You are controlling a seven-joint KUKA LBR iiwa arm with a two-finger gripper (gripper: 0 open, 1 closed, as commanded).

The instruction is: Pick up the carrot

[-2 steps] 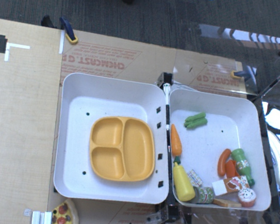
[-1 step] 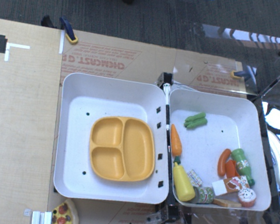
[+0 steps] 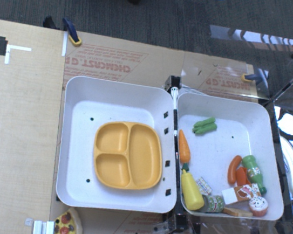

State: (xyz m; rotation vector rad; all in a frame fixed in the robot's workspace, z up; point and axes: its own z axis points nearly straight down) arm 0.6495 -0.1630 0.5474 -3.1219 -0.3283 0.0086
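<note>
The carrot (image 3: 184, 147), orange with a small green top at its lower end, lies along the left wall of the right bin (image 3: 260, 121), pointing up and slightly left. Just below it, touching or nearly touching, lies a yellow bottle-shaped toy (image 3: 190, 192).
The left bin (image 3: 74, 146) holds a yellow divided plate (image 3: 128, 154). In the right bin lie green pea pods (image 3: 205, 126), a red sausage (image 3: 233, 170), a green bottle (image 3: 253, 172) and several small toy foods at the lower right corner (image 3: 243, 199). A pizza-slice toy (image 3: 66, 223) lies outside, below the left bin.
</note>
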